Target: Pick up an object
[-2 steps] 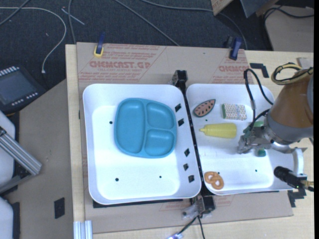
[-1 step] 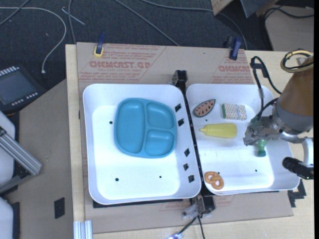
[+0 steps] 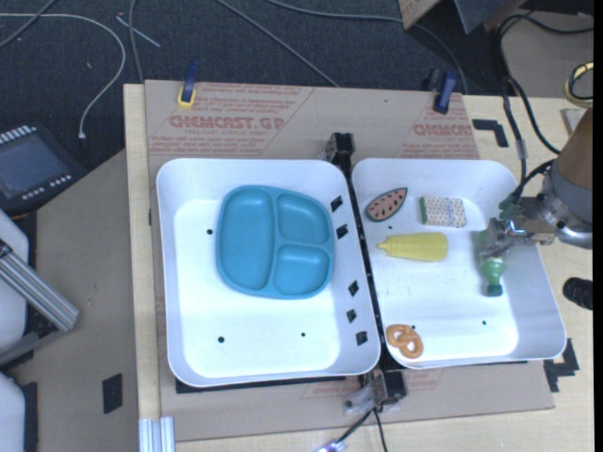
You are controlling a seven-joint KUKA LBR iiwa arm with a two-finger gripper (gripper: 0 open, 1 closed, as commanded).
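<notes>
My gripper hangs over the right side of the right bin, reaching in from the right. Directly under its tip lies a small green object, partly hidden by the gripper, so I cannot tell whether they touch. Further left in the same bin are a yellow corn-like piece, a brown slice with dark seeds, a pale speckled block and a pretzel near the front edge.
In the left bin sits a blue divided plate. A black divider with clips runs between the bins. Cables lie behind the bench and at the right.
</notes>
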